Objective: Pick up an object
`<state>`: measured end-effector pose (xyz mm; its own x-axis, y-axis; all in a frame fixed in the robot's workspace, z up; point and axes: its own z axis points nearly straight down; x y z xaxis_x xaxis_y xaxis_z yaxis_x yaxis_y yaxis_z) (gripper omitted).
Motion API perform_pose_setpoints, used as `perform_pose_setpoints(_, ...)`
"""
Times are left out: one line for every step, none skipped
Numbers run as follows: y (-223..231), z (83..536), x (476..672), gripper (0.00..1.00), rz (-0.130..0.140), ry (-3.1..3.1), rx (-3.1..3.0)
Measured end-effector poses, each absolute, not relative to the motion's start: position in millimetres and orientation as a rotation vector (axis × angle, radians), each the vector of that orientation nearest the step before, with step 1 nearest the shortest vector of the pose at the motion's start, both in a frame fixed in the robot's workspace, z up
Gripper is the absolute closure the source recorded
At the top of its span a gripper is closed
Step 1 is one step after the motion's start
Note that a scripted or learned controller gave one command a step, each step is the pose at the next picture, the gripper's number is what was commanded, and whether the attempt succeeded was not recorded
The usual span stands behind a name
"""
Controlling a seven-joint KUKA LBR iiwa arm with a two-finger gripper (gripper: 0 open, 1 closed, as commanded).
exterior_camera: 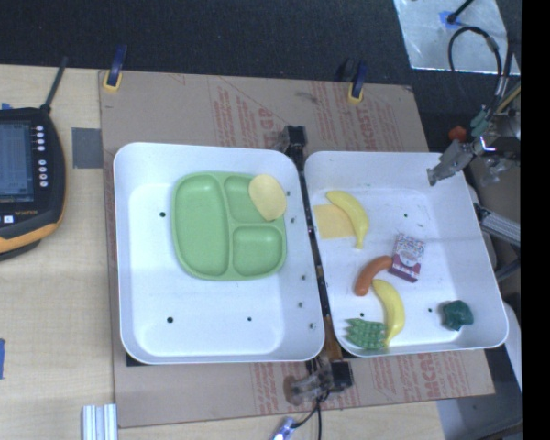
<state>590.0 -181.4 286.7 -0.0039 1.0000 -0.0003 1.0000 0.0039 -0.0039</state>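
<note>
Nearest the camera, at the right white plastic bin's [458, 211] front edge, lie a green knobbly toy vegetable [367, 334], a yellow toy banana [391, 308] and a dark green lump [456, 314], with an orange sausage [372, 274] and a small maroon packet [407, 256] behind. Nothing appears lifted, so the pick is still undone. The grey gripper [451, 165] hangs over the bin's far right rim, carrying nothing visible; whether its jaws are spread I cannot tell.
</note>
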Motion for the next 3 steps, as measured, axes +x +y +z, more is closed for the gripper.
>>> perform_pose_setpoints(-150, 155, 626.3, 0.00, 0.009, -2.224, -2.211)
perform_pose_setpoints(-109, 91, 651.7, 0.00, 0.008, -2.224, -2.211)
perform_pose_setpoints(-110, 102, 652.2, 1.00, 0.009, -2.225, -2.210)
